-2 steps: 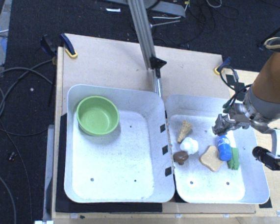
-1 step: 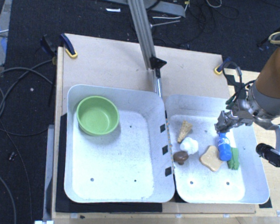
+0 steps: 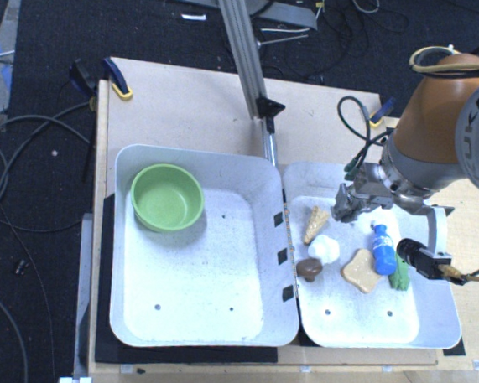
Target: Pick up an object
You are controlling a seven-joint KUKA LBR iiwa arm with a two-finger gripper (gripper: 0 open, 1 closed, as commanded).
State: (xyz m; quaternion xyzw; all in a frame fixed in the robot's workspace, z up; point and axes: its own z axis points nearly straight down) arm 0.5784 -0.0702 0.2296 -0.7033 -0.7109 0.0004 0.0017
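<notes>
Two white bins sit side by side on the bench. The left bin holds a round green bowl near its back left corner. The right bin holds a bunch of small things close together: a tan cone that looks like an ice cream cone, a white lump just below it, a brown round thing, a tan piece shaped like toast, a blue bottle, and a green thing beside the bottle. The gripper hangs over the back of the right bin, just right of the cone. It is dark and small here, so I cannot tell how it is set.
</notes>
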